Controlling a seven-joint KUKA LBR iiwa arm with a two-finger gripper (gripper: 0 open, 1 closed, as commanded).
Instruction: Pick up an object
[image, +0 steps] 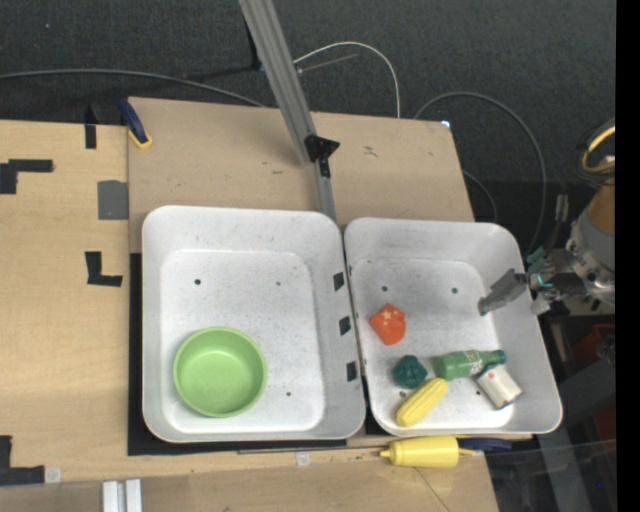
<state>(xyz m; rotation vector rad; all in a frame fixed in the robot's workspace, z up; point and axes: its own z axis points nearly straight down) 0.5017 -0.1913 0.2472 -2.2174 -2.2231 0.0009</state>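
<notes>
Currently pincer (500, 292) hangs at 3 o'clock edge of right bin (520, 250), nothing between fingers; spread or pressed together, cannot tell. Candidates cluster at bin's 6 o'clock: red-orange object (388, 323), dark green piece (408, 372), corn (421, 400), green bottle (468, 363), white can (499, 385). Red one stands apart, so likely cleanest target: center above, descend straight, avoid crowded neighbours.

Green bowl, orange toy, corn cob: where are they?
Green bowl (219, 371), camera view, its inside bottom.
Orange toy (388, 323), camera view, its middle.
Corn cob (421, 401), camera view, mid-length.
</notes>
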